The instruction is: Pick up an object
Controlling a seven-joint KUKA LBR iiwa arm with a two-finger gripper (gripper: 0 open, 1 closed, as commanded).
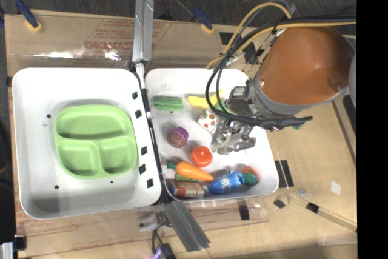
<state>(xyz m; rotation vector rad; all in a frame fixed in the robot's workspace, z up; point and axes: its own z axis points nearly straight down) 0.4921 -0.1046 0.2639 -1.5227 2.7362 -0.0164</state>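
My gripper (232,144) hangs low in the right bin (262,158), below the orange band of the arm. Just left of it lies a small orange-red round object (202,156). A white piece with red dots (208,120) sits up and to the left of the gripper. Farther left are a purple and tan object (178,137), a green vegetable (168,103) and a yellow banana (200,100). Along the bin's front lie an orange carrot (194,172), a blue bottle-like toy (227,182) and a brown item (190,191). Nothing visible sits between the fingers.
The left bin (30,130) holds a green divided tray (95,139). A metal divider bar (142,27) stands between the bins at the back. Cables loop from the arm over the right bin's far edge. Blue clamps hold the cardboard base at the back.
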